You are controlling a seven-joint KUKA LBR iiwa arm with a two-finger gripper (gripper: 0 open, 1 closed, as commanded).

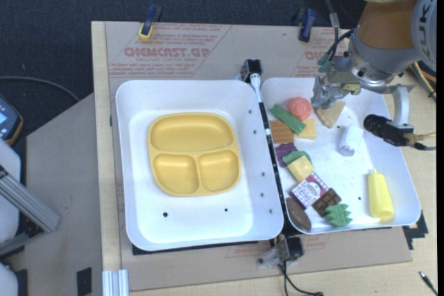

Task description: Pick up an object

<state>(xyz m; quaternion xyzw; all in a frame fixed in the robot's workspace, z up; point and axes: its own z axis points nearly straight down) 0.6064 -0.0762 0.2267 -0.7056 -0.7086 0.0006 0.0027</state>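
1. Camera view has the gripper (326,99) low over the far part of the right bin (402,177), its fingers down at a pale tan wedge (331,114); whether they are apart or clamped on it cannot be told.
2. The wedge lies just beside a pink ball (300,107) and a green stick (288,118), with an orange slab (281,132) nearby.
3. The wedge looks like light, stiff toy food, likely smooth; taking it across its flat faces would seem safest, since the slanted edges could slip.
4. A yellow bottle (379,195) lies well apart, and the left bin (132,170) bears a yellow divided tray (194,152).
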